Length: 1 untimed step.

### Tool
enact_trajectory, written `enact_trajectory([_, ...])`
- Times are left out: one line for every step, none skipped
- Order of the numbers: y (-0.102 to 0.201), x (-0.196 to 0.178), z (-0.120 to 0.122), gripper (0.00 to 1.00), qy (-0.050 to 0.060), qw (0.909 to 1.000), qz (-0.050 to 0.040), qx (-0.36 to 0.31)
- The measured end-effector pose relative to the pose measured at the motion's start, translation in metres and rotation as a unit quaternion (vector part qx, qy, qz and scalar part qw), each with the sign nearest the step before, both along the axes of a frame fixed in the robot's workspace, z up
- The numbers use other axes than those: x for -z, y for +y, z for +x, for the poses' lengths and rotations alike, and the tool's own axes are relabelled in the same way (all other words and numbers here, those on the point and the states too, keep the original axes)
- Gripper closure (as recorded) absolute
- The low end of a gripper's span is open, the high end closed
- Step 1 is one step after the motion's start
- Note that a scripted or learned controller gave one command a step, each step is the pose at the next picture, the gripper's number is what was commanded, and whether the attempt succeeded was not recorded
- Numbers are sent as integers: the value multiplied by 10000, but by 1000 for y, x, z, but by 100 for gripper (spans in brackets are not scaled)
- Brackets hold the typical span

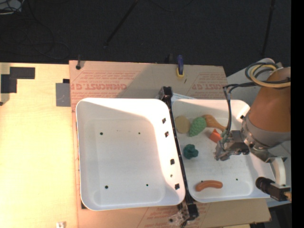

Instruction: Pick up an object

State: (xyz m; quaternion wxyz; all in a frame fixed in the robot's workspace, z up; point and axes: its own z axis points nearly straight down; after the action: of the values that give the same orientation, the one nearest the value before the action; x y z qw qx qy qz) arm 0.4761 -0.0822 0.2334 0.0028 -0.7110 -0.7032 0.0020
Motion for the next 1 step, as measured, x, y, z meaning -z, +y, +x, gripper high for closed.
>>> enact_trajectory([-1,-9,0,100,4,10000,1,8])
